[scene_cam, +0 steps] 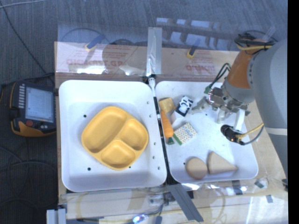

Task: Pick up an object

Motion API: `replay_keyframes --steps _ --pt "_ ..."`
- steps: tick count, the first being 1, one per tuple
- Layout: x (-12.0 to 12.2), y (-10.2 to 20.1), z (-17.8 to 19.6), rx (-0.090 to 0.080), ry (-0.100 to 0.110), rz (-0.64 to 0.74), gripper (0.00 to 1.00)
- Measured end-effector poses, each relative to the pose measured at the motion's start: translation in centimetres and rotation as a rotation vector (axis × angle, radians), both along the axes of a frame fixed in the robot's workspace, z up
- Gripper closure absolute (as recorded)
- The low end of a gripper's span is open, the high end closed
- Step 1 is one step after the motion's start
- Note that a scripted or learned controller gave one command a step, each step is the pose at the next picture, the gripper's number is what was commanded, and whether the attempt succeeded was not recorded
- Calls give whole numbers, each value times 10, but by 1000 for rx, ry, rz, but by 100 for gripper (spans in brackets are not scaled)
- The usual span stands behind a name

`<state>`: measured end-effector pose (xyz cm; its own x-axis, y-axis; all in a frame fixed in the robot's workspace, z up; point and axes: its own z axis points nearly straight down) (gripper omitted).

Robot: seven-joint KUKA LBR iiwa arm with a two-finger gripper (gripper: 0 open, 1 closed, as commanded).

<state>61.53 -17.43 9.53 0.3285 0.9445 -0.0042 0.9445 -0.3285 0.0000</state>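
Grey carpet under a cardboard-topped bench point(117, 59), two white bins side by side. Left bin point(70, 171): yellow divided plate point(115, 137) at centre. Right bin point(247, 167), near edge: round bread roll point(196, 167) touching tan wedge point(220, 163). Mid-bin: checkered packet point(185, 134), carrot point(167, 125) along the divider. Farther back: tan block point(167, 105), black-and-white toy point(184, 105). Gripper point(223, 105) over the far right part, nothing between fingers, spread or pressed together can't be told. Toy at its 9 o'clock, near; packet at 8; roll and wedge at 6, well apart.
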Motion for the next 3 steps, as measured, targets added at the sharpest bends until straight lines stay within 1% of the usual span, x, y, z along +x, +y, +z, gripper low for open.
replay_keyframes --steps 1,2,3 --pt "-20 -35 22 9 2 -37 0" --pt "-53 36 36 4 3 33 0" --pt "-46 67 -5 -2 -16 56 0"
